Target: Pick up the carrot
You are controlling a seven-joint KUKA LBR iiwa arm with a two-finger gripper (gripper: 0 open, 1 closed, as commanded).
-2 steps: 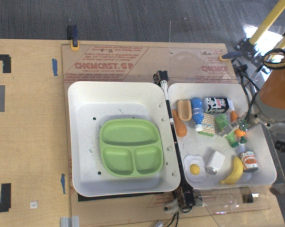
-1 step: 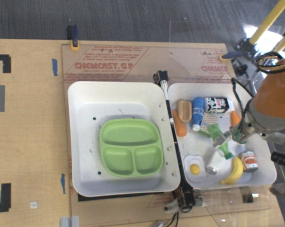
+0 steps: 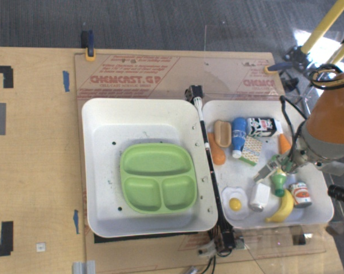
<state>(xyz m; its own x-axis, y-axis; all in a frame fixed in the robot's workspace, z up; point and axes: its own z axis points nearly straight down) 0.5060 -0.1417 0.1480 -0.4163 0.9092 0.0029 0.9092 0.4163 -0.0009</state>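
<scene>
- Wooden bench (image 3: 35,170) carries two white bins; the carrot (image 3: 217,152) lies in the right bin (image 3: 326,210), against its left wall.
- Carrot likely light, stiff, smooth; pinch mid-length.
- Claw (image 3: 270,170) looks spread, holding nothing.

Wooden bench under dark grey floor

The pale bench (image 3: 35,153) carries a cardboard sheet (image 3: 172,73) clamped at its far edge, with black tape marks (image 3: 3,76) at left; grey floor (image 3: 160,10) lies beyond.
</scene>
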